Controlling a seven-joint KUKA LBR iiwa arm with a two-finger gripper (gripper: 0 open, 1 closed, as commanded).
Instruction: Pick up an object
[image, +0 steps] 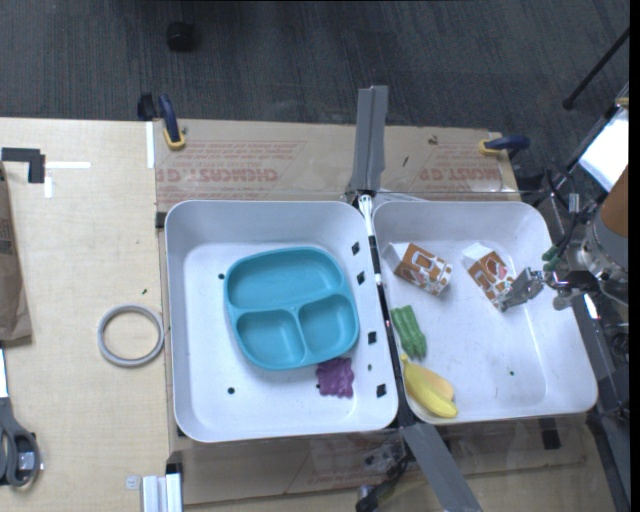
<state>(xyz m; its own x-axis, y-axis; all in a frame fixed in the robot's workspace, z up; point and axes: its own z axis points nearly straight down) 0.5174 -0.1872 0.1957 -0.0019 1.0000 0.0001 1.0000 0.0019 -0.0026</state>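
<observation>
Dark carpet runs behind the pale wooden table (80, 250), where 2 shallow white bins sit side by side, clamped edge to edge so neither slides when the arm pushes on them. You have the left white bin (195, 330) carrying a turquoise plastic plate with 3 compartments (292, 308), and a small purple toy bunch of grapes (336, 377) just beside its near corner. None of that is close to the arm.

Look instead at the right white bin (520, 350). Along its left wall lie a green toy vegetable (409, 331) and, nearer you, a yellow toy banana (431, 390), touching that wall, which would crowd a grasp. Toward the far side rest 2 small orange-and-white printed cartons: the left carton (422, 269) lies apart in open floor, while the right carton (489, 275) sits just beside the metal jaws of the gripper (521, 290).

The arm reaches in low over the right rim, so the jaws arrive at the right carton's near-right corner. You cannot tell from here whether they are spread or pressed together, and nothing shows between them, so treat the carton as not yet held. It looks the likeliest target; its light box shape may skid rather than seat if touched off-centre.

Off to the left, a grey ring (131, 334) lies on the table.
</observation>
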